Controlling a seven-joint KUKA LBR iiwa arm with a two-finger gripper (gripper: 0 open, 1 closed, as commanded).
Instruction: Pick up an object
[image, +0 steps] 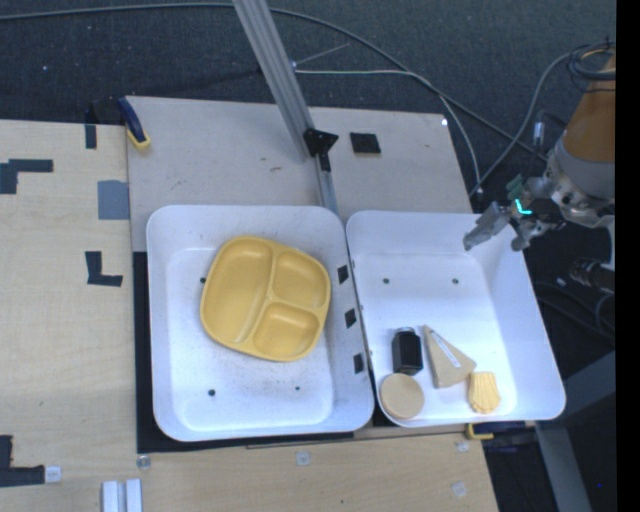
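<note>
Hovering over right bin's (520, 300) far right corner, gripper (497, 230) has fingers spread, nothing btwn them. Targets cluster at near edge, well apart from gripper: black block (406, 351), tan wedge (446, 358), round disc (402, 396), yellow piece (484, 391). Block prob. light, rigid; best pinched across narrow sides. Left bin (170, 300) holds yellow divided plate (266, 297), too wide for jaws.

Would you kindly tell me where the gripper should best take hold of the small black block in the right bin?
Probably across the black block's short sides, coming from above: it lies flat, with the tan disc crowding its near end.
</note>
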